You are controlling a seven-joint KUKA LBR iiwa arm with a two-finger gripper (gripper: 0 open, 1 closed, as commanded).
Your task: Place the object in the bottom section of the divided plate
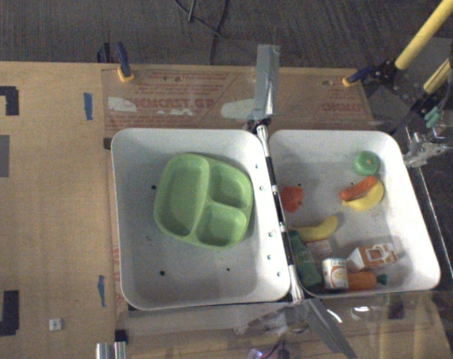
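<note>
Hard-to-read stuff first: the pile along the near edge of the right bin (415,223) is pretty cramped. A dark green bottle-ish thing (306,262) lies against the bin's left wall, with a small can or carton (335,273) right beside it, and I can't read the label on either. Next to those are a white and orange carton (373,256) and a toy carrot (363,280), whose tip is blurry down in the near right corner. Up by the far right corner, an orange piece (359,188) overlaps a yellow one (370,198), so it's hard to say where one ends. A round green thing (367,161) sits just beyond them.

As for the gripper, whether it's apart or together, I honestly can't tell.

The task calls for an object, and every loose piece is in the right bin. That includes a banana (318,229) near the middle and a red-orange lump (291,197) by the left wall. The green divided plate (183,197) sits in the left bin (137,275), a bit toward its far edge, tilted slightly. It has one big section and two smaller ones.
</note>
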